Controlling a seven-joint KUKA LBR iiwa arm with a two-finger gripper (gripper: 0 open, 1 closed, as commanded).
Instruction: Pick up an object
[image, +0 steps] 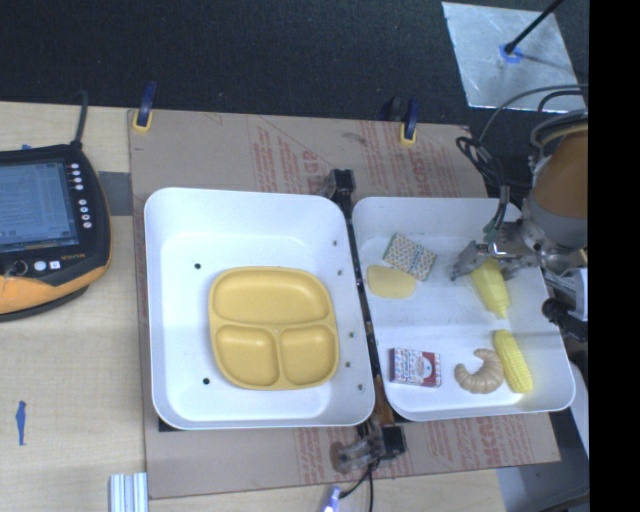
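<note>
The right bin (440, 400) holds several small items. A checkered packet (410, 256) and a pale yellow oval piece (390, 282) lie at its back left. At the front are a red-and-white box (414, 367), a tan croissant (482, 373) and a yellow corn cob (513, 361). A second yellow corn piece (492, 290) lies near the right wall. My gripper (484, 260) is low over the top end of this piece, touching or nearly touching it. The arm comes in from the right.
The left bin (180, 230) holds a yellow divided plate (272, 327). A tablet-like pendant (45, 225) lies on the bench at far left. Clamps (409, 118) and cables sit behind the bins.
</note>
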